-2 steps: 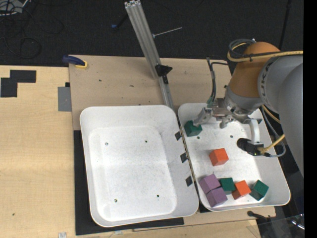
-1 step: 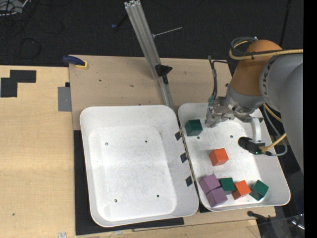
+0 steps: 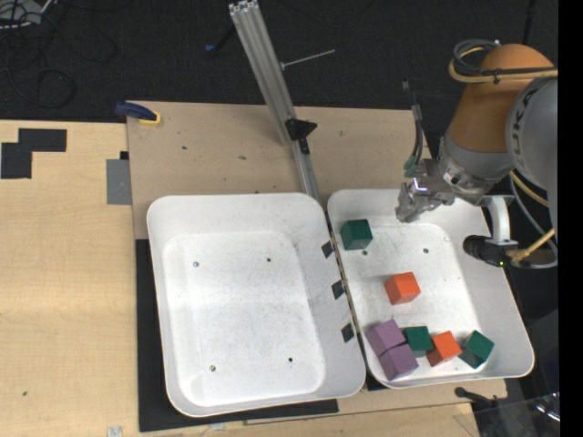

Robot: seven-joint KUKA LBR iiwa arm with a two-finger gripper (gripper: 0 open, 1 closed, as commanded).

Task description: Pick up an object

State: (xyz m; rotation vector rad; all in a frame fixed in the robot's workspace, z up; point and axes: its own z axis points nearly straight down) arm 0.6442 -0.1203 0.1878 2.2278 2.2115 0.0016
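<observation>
From where I stand, the gripper [image 3: 412, 206] hangs over the far edge of the right bin [image 3: 510, 321], pointing down and a little toward the divide between the bins. I cannot tell whether it is spread or closed, and nothing shows in its grasp.

The nearest candidate is the dark green cube [image 3: 356, 234], lying to the gripper's left and slightly nearer the camera, close to the bin's inner wall. The orange cube [image 3: 402, 288] sits further forward, toward the middle of the bin, standing alone with free space on all sides. My guess is that one of these two is the easier target, since neither touches anything else.

The rest crowd the near corner: two purple blocks [image 3: 392, 348] pressed together, a small green cube [image 3: 418, 339] and an orange cube [image 3: 444, 347] just beside them, and another green cube [image 3: 476, 348] against the rim. The left bin [image 3: 164, 217] lies beside it.

The green cube looks small, matte and squarish, with no clear long axis.
</observation>
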